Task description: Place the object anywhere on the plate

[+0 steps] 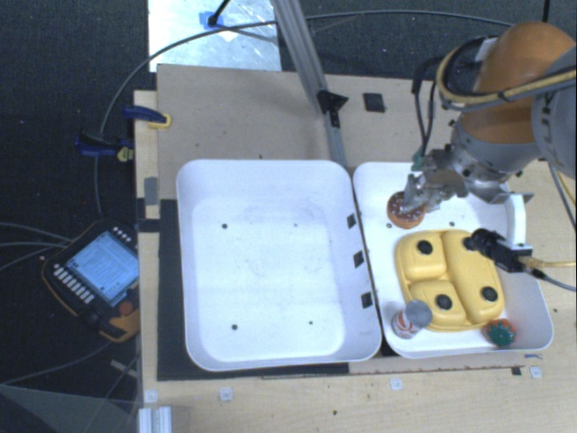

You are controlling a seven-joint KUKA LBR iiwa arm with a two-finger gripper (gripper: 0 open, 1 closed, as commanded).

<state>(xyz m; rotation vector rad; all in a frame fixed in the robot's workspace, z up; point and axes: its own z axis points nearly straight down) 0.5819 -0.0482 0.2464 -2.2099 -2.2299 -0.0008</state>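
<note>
A yellow plate (448, 280) with three compartments lies in the right bin (379, 188), toward its front. A small round brown object (401, 212) sits on the bin floor just behind the plate's far left corner. My gripper (415, 198) hangs directly over this brown object, at or touching its top right side, and its body hides how it meets the object. The grey arm with the orange band (527, 57) comes in from the upper right.
A grey-topped red item (410, 318) rests at the plate's front left corner. A green and red item (501, 334) lies at its front right. A black cable connector (496, 249) overhangs the plate's right side. The left bin (261, 260) adjoins.
</note>
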